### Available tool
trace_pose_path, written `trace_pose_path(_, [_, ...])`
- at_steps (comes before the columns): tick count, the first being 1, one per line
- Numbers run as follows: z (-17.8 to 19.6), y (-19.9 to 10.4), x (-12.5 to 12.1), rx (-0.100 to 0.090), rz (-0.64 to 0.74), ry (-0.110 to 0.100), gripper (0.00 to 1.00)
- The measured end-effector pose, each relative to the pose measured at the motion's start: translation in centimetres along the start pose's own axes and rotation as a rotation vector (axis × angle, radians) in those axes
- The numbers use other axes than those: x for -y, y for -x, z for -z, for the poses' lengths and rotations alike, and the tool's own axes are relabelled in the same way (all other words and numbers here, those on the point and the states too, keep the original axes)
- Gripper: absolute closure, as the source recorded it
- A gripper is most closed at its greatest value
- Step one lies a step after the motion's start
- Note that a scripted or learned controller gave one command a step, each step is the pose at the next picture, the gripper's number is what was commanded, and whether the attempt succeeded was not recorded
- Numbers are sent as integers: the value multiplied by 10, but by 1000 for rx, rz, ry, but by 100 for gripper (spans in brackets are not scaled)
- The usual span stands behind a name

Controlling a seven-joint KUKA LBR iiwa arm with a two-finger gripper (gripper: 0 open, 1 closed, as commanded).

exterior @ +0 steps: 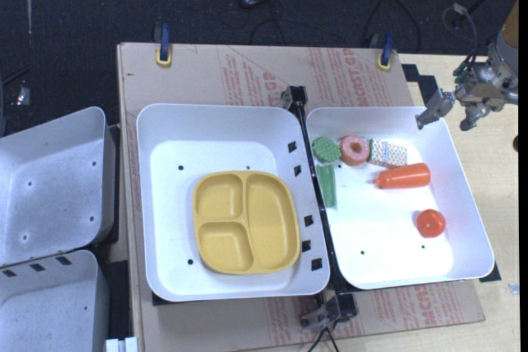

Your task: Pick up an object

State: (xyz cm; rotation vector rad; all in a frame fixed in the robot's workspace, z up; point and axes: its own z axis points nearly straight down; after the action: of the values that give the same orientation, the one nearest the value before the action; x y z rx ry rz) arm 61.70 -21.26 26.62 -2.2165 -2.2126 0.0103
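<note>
Camera view, taken from the near edge of the desk [396,313] outward: the left bin [161,136] carries a yellow divided plate [246,221], and the right bin [462,214] holds all the loose pieces. Nearest in that bin is a small red tomato [430,222], lying by itself toward the right wall. Farther back lies an orange carrot [403,176], its long axis running nearly left to right across the bin. Beyond it a cluster sits close together: a pink-iced doughnut [355,150], a pale patterned block [388,152] just beside it, and a green piece [326,149] with a green strip [327,184] reaching toward the viewer along the divider. Farthest back, over the bin's far right corner, hangs the gripper [450,110], its two fingers spread apart with nothing between them. The relation that matters: every candidate lies to the left of and nearer than the jaws. The carrot is probably the closest one, and its length would call for fingers closing across its narrow width. The tomato, standing well apart from the others, looks the least crowded target.
</note>
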Motion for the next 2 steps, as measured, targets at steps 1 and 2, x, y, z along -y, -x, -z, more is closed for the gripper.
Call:
trace_pose_path(1, [7, -1, -2, 3, 3, 12, 0])
trace_pose_path(2, [-40, -7, 3, 2, 1, 8, 0])
